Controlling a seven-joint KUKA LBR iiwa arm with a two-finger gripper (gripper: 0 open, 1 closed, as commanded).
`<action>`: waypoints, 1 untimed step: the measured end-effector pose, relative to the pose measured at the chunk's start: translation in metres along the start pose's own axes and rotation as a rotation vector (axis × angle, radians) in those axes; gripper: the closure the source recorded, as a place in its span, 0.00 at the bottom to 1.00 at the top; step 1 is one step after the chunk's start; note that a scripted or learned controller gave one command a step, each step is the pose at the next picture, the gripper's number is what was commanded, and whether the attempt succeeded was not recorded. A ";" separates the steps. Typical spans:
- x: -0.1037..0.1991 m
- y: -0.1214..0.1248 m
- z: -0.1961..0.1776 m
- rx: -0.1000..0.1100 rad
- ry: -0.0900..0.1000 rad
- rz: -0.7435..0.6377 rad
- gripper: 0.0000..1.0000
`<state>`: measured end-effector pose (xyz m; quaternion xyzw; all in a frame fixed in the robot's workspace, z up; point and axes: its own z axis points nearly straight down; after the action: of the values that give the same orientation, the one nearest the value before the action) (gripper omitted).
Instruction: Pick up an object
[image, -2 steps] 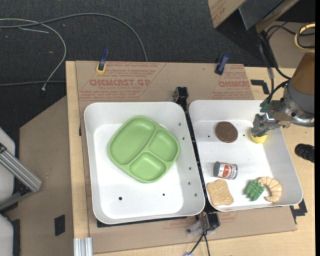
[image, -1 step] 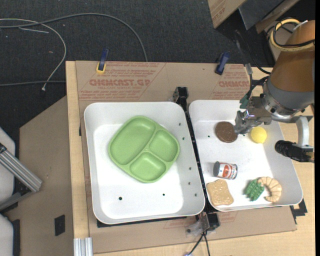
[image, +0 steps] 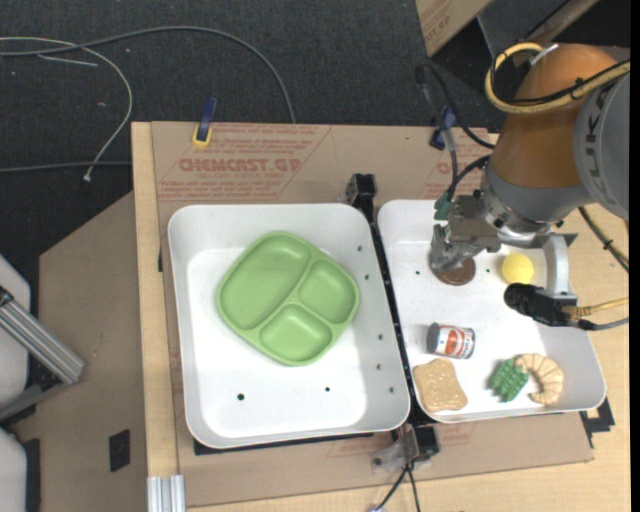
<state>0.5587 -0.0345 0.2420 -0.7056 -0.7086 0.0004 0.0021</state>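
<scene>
The arm's jaws (image: 455, 250) hang low in the right bin (image: 405, 300), right over a small brown round thing (image: 456, 271); whether they are released or clenched I cannot tell. This looks like the reach-and-grasp step, so next it must close squarely and lift straight.

In the right bin (image: 400, 300) you have five loose things. A yellow ball (image: 517, 268) sits near the far side. A small can (image: 452, 341) with a red label lies on its side in the middle. Along the near edge, a slice of toast (image: 440, 386) lies flat, with a green leafy piece (image: 508, 380) touching a curled croissant (image: 546, 377).
</scene>
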 end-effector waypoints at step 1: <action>0.054 0.004 0.007 0.000 0.000 -0.001 1.00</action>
<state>0.5621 0.0195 0.2355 -0.7051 -0.7091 0.0005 0.0022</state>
